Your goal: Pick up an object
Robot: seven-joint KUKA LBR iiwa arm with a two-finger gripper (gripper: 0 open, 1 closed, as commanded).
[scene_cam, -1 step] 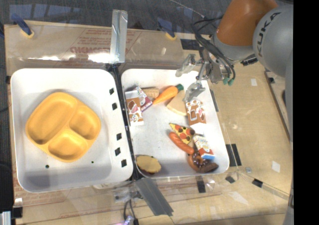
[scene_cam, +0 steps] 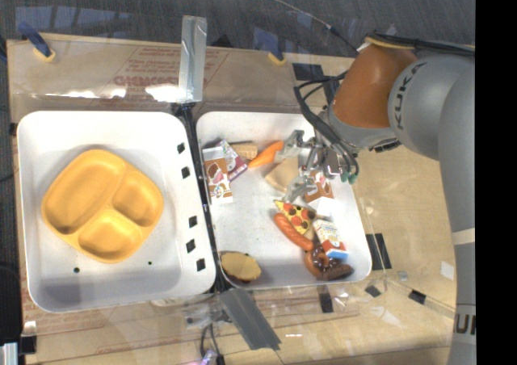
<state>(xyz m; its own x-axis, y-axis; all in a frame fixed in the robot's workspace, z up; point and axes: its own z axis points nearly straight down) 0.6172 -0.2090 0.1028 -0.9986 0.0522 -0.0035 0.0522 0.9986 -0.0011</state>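
My gripper (scene_cam: pixel 297 167) hangs low over the upper middle of the right bin (scene_cam: pixel 242 125), reaching in from the right. Its two metal fingers stand apart, one finger (scene_cam: pixel 294 144) near the carrot's tip and the other toward the pizza slice, so it is open. A tan wedge-shaped piece (scene_cam: pixel 280 175) lies just left of the gap, partly under the fingers. An orange carrot (scene_cam: pixel 265 155) lies to the upper left of the gripper. A pizza slice (scene_cam: pixel 295 215) and a red sausage (scene_cam: pixel 289 231) sit just below it. Nothing is held.
The right bin also holds a small printed carton (scene_cam: pixel 217 178), a pink packet (scene_cam: pixel 235 158), a white milk carton (scene_cam: pixel 327 235), a dark brown item (scene_cam: pixel 329 266) and a burger bun (scene_cam: pixel 240 267). A yellow divided plate (scene_cam: pixel 101 203) lies in the left bin (scene_cam: pixel 48 291).
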